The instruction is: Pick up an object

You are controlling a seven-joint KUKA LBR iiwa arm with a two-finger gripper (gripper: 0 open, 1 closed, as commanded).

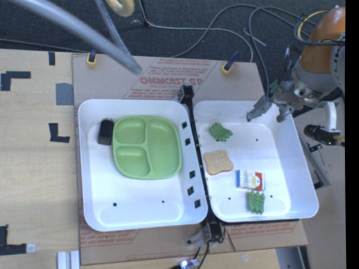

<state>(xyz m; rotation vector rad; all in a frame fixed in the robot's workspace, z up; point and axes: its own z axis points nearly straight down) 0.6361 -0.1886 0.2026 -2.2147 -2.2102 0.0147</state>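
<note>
- In the camera view, we see the gripper (270,109) hanging over the far edge of the right bin (297,167), its two fingers spread apart with nothing between them; one finger (256,111) reaches left over the bin floor, the other sits nearer the far right rim.
- We have four candidates in that bin: a green leafy piece (220,131) nearest the gripper, on the far left part of the floor; a slice of toast (217,162) just near of it; a small red-and-white box (250,180) further toward us; and a second green piece (256,202) close to the near rim.
- The left bin (90,167) holds a green divided plate (147,147) with a black block (105,131) just beside its left edge; we judge both a longer reach.
- For a clean pick we would choose the green leafy piece: it lies apart from its neighbours and well off the centre divider.
- We should centre the fingers over it, straddle its narrow width, and descend straight down until the tips nearly meet the floor before closing.
- The toast looks flat and could slip under the tips, so we would leave it.
</note>
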